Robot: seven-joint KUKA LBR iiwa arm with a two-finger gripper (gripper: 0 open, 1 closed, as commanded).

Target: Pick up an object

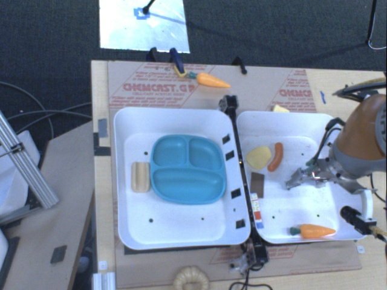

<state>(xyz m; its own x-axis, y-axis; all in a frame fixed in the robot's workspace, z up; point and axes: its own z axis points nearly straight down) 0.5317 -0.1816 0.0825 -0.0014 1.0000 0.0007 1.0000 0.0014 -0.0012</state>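
Gripper (pixel 292 180): low in right bin (pixel 320 128), fingers look nearly together, holding nothing.
Sausage (pixel 276 156): just up-left of gripper, beside yellow piece (pixel 258 157).
Handling: probably light, smooth plastic; pinch across middle.
Carrot (pixel 313 231): below gripper, tapered, may slip.

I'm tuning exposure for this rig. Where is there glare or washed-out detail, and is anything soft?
In the camera view, the shiny sheet above the bench glares nearly white; the white bins are bright but keep their rims and screw holes; the blue plate and carrot read clearly; the claw looks slightly soft against the bin floor.
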